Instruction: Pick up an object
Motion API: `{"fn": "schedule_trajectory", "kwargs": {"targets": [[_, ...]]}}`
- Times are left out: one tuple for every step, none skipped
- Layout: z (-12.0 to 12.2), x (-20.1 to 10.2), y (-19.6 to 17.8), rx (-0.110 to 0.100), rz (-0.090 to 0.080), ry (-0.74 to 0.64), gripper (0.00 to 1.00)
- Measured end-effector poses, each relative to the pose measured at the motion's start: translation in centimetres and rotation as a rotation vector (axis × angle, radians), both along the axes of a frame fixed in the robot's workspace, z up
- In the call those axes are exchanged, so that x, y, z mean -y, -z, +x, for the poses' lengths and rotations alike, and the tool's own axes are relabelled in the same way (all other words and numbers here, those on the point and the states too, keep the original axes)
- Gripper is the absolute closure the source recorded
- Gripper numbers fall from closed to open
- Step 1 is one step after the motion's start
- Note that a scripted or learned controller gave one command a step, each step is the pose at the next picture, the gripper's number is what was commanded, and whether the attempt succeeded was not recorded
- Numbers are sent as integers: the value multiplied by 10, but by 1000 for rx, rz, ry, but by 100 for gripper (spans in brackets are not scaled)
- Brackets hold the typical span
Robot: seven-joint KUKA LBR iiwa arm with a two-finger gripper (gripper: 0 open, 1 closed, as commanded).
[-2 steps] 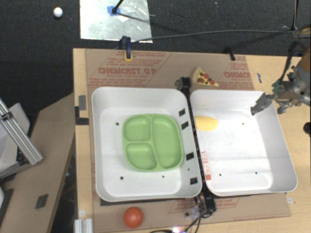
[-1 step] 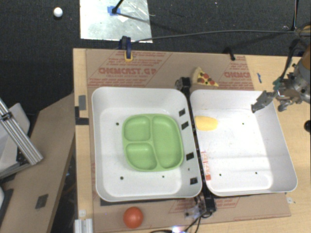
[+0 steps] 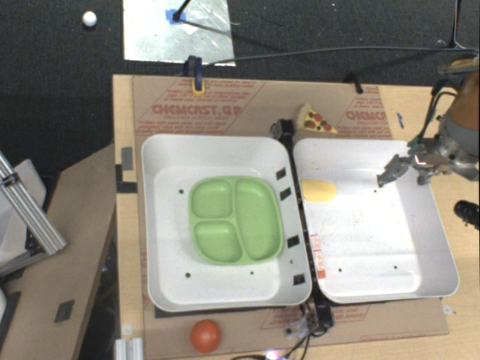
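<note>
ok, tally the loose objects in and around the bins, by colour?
Green: 1, divided plate in the left bin
Yellow: 1, lump in the right bin
Red-orange: 1, ball
Yellow and red: 1, pizza slice toy
White: 1, small ball
Total: 5

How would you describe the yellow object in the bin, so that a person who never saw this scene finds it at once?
Start from the two white bins and take the right bin, the one without the green divided plate. The yellow object lies on its floor near the left wall, toward the far end. It is small, rounded and plain yellow, unlike the pizza slice toy outside the bins.
</note>
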State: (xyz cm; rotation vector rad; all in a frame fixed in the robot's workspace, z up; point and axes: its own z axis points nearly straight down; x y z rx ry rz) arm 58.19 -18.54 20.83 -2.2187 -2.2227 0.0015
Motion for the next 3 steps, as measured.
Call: {"fn": "schedule_trajectory", "kwargs": {"targets": [[6,-9,53,0,1,-3,0],[4,-8,95,-1,0,0,0],[6,-7,82,6,-2,0,100]]}}
